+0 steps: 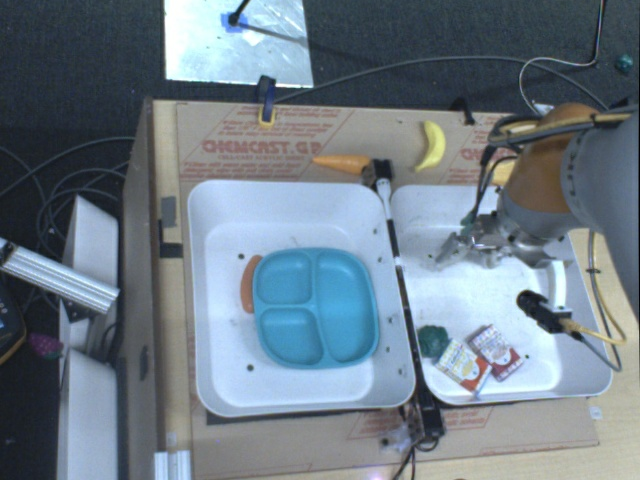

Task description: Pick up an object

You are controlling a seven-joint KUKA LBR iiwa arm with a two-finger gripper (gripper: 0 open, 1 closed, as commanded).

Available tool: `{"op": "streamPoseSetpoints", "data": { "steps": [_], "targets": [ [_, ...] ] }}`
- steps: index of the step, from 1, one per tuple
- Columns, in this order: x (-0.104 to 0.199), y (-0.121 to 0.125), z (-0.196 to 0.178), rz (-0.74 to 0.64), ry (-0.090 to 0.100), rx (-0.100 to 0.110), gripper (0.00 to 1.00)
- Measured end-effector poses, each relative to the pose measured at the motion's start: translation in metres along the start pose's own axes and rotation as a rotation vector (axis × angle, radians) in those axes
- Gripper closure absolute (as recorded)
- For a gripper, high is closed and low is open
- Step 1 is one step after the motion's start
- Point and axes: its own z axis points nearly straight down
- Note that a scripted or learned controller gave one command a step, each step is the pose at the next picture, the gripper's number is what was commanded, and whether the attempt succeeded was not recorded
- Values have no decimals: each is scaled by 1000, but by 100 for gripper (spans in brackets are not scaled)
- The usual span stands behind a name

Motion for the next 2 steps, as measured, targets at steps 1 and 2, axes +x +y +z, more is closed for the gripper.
{"op": "streamPoseSetpoints", "data": {
  "steps": [1,2],
  "targets": [
    [30,45,0,0,0,-1,0],
    [30,46,-12,-3,-2,-3,100]
  ]
}}
